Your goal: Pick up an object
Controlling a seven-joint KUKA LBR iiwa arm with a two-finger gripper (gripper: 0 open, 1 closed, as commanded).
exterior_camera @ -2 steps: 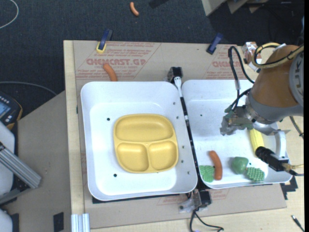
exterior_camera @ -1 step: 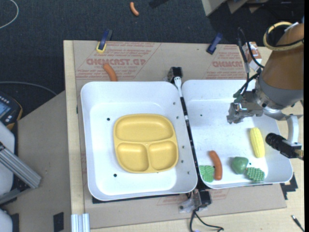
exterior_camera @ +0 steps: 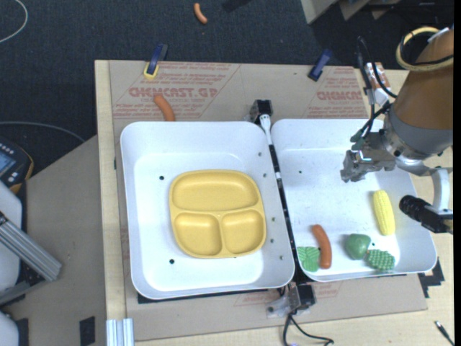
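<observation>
Two shallow white bins are seen side by side on the surface [exterior_camera: 216, 85], which is covered by a brown sheet with red lettering. In the left bin [exterior_camera: 144, 193] a yellow divided plate [exterior_camera: 216, 213] is set near the middle, with one long compartment at the far side and two smaller ones at the near side. The right bin [exterior_camera: 310, 164] holds the loose objects, all gathered toward its near edge: a corn cob [exterior_camera: 383, 211] lying lengthwise near the right wall, a red sausage [exterior_camera: 322, 245] further left, a flat green leaf [exterior_camera: 308, 258] touching the sausage at its near left, a round green vegetable [exterior_camera: 356, 246], and a textured green piece [exterior_camera: 380, 259] just beside that vegetable at the bin's near right corner. The arm is seen reaching in from the right, and the tool [exterior_camera: 356, 166] is placed over the bare middle of the right bin, apart from the corn cob and well apart from the other objects. Nothing is seen between its fingers; whether they are open or closed cannot be told. A second sausage [exterior_camera: 165, 107] lies on the brown sheet beyond the left bin, and a third small one [exterior_camera: 200, 12] lies on the dark floor [exterior_camera: 72, 20] beyond the surface.
</observation>
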